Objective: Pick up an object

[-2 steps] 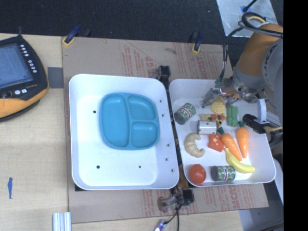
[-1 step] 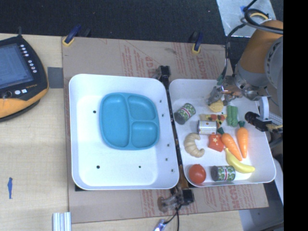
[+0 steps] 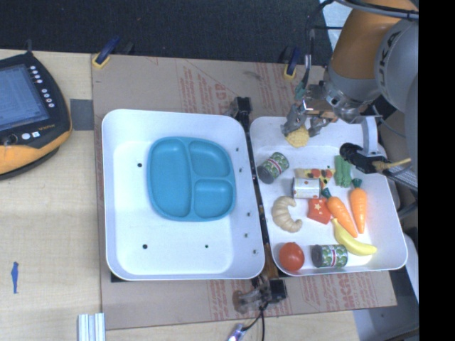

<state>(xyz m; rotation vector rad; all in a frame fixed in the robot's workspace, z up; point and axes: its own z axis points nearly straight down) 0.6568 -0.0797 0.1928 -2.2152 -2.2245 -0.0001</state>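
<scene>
- A light wooden desk seen from above at a slant, with two shallow white bins side by side on a sheet of brown cardboard.
- The left bin holds a blue divided plate with three compartments, lying flat near its middle.
- The right bin holds a scatter of toy foods.
- The grey arm with its orange band reaches in from the far right, its tool low over the far left corner of the right bin.
- A small yellow corn-like piece sits right under the tool tip, touching or nearly so; whether the tool is open or closed on it cannot be told.
- Just nearer lies a green-labelled can on its side.
- In the middle are a small silver box, a croissant and a red wedge-shaped piece.
- To the right lie two orange carrots side by side, with a yellow banana just below them.
- Along the near edge sit a red tomato and a second can.
- An orange-and-black control pendant with a screen rests on the desk at far left.
</scene>
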